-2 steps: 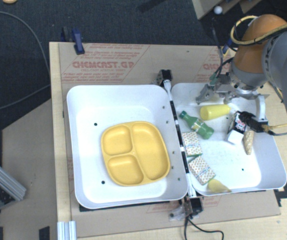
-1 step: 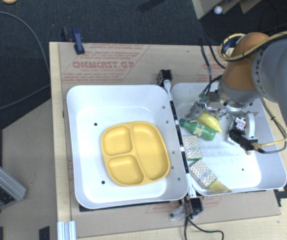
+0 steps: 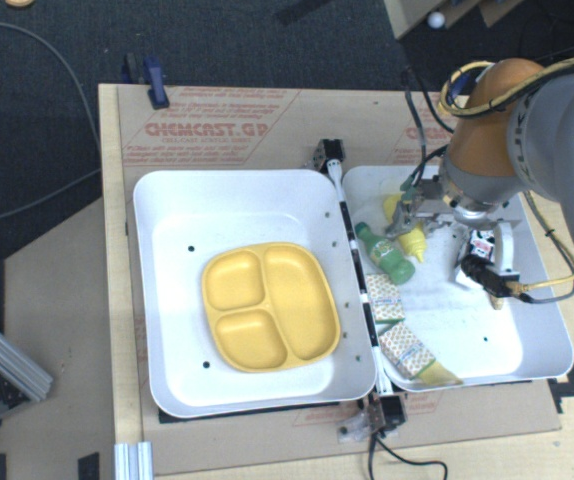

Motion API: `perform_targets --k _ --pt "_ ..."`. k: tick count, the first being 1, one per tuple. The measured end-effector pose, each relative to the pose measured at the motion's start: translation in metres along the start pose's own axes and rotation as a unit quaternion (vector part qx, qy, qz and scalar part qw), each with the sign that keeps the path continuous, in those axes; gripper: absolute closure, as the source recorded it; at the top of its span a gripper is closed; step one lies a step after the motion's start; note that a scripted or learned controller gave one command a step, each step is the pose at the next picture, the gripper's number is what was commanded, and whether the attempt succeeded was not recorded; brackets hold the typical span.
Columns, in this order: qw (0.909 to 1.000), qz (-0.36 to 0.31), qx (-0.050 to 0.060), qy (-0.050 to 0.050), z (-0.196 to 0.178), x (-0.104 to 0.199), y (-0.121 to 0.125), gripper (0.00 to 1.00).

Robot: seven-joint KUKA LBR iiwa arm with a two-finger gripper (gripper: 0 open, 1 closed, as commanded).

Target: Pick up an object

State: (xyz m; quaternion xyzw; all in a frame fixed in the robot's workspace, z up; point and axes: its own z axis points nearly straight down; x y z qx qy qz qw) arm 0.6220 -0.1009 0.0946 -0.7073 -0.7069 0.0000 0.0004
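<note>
Over the far part of the right bin (image 3: 527, 353), the jaws (image 3: 422, 211) hang low above a small yellow object (image 3: 412, 240), with the green bottle (image 3: 387, 256) just to its left; whether they are apart or together I cannot tell. The bottle's long axis runs slantwise, far-left to near-right. Patterned packets (image 3: 405, 346) lie nearer, along the bin's left wall.
</note>
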Motion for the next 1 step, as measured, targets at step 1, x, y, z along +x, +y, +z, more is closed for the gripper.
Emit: perform_targets --k 1 --pt "1.0000 -0.001 -0.001 0.000 -0.0904 0.0813 0.0045 1.00"
